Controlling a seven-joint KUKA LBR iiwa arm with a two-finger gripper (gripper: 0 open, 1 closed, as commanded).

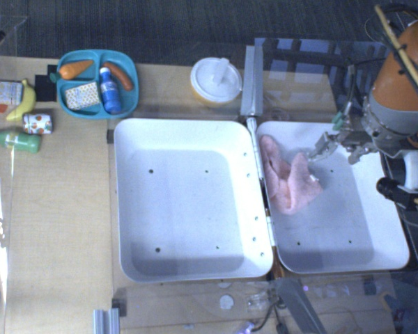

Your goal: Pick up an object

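My gripper (pixel 329 145) hangs over the upper part of the right bin (pixel 383 249), close beside the pink cloth (pixel 287 178); I cannot tell from here how it is set, nor whether it has any of the fabric. The cloth lies crumpled against the bin's left wall, one peak raised toward me. It looks light, soft and limp, likely to sag and slide, so I judge that raised fold the best place to pinch. The left bin (pixel 136 256) sits alongside, and toy food rests on the desk (pixel 49 221) beyond.
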